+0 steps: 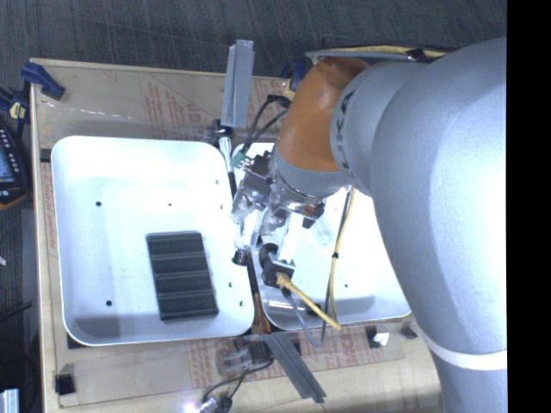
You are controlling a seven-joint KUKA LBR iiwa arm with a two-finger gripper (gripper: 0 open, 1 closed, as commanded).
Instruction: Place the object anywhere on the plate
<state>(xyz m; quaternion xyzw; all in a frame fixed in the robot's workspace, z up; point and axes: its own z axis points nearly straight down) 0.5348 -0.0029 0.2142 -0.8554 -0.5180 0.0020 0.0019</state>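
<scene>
A black ribbed rectangular plate [181, 275] lies flat in the left white bin [95, 179], toward its front middle. My gripper [248, 231] hangs over the seam between the two bins, just right of the plate and about a hand's width from its right edge. The grey arm with its orange band [314, 119] reaches in from the right and covers most of the right bin [370, 304]. Whatever lies under the arm in the right bin is hidden.
A grey upright bar [238, 84] stands behind the bins at the seam. Metal brackets [284, 364] sit on the bench in front of the bins. Blue clamps [41, 80] grip the bench's back left corner.
</scene>
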